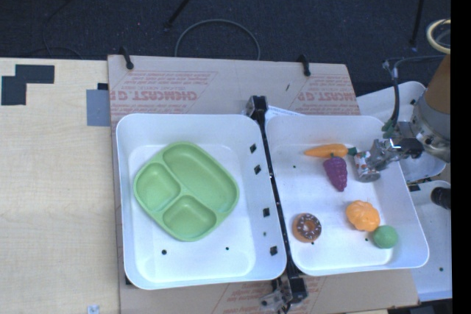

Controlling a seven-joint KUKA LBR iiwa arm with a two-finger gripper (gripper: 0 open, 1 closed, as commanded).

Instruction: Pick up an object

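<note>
The right bin (412, 261) holds an orange carrot (326, 151), a purple grape bunch (335, 173), a chocolate donut with sprinkles (306, 227), an orange fruit (363, 215) and a small green ball (384, 237). My gripper (367, 166) hangs over the right bin's upper right part, just right of the grapes and the carrot's tip. Nothing shows between its fingers. The arm comes in from the right edge.
The left bin (140, 268) holds a green divided plate (185, 190). A black divider clip strip (266, 187) runs between the bins. Cardboard (221, 88) lies under both bins, and a wooden tabletop (51, 195) spreads to the left.
</note>
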